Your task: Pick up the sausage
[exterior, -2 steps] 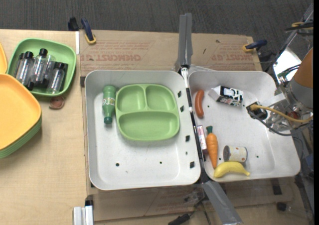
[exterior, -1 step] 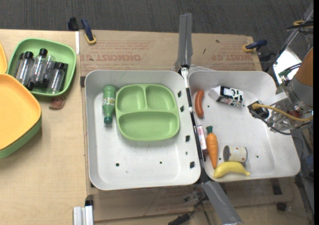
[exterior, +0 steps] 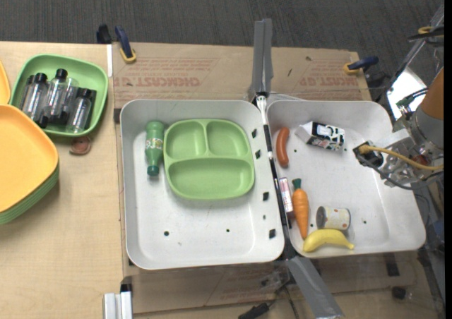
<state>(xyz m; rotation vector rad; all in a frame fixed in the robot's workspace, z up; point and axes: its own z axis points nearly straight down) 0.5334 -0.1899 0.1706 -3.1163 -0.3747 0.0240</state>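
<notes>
2 white bins sit side by side on my feed. The bin on the view's left (exterior: 141, 240) holds a green divided plate (exterior: 210, 159), with a green bottle (exterior: 154, 147) just beside its left edge. Over the other bin's (exterior: 367, 240) right rim sits the gripper (exterior: 399, 169); I cannot tell how wide it stands. That bin holds a banana (exterior: 327, 241), a carrot (exterior: 301, 208) and the sausage (exterior: 282, 147), which lies along the left wall, well apart from the gripper.

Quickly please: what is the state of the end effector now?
End effector: cannot be told, open or closed; it is at the right side of the right bin, apart from the sausage.
</notes>
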